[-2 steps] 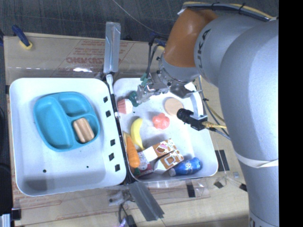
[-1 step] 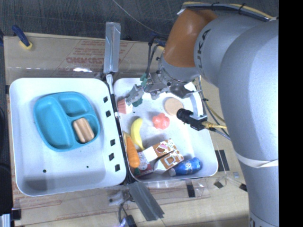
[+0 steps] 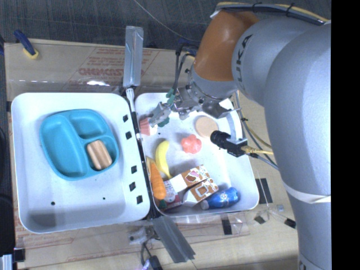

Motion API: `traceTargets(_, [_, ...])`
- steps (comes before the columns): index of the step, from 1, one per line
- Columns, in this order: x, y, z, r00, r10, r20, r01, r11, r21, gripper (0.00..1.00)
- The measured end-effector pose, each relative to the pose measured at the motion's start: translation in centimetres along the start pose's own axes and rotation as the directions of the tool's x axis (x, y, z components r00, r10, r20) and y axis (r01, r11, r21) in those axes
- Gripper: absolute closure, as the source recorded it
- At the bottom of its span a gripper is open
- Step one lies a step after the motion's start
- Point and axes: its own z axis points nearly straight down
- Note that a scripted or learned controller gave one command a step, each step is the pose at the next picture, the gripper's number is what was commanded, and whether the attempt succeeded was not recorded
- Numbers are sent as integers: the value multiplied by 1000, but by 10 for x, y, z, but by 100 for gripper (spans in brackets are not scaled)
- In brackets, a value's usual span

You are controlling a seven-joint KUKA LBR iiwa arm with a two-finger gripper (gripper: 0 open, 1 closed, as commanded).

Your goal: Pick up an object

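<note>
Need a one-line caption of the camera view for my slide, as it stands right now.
KUKA arm reaching over the right bin of toy food, banana included; blue tray with a bread roll in the left bin.

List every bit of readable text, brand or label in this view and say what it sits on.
"KUKA", partly visible, reading down the grey arm just past its orange band.
Red print on the cardboard behind the left bin: too faint and blurred to read.
Printing on the small carton in the right bin: too small to read.
</note>
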Motion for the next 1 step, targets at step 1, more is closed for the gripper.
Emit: traceTargets(1, [-55, 1, 126, 1000, -21, -2, 21, 1000, 8, 0])
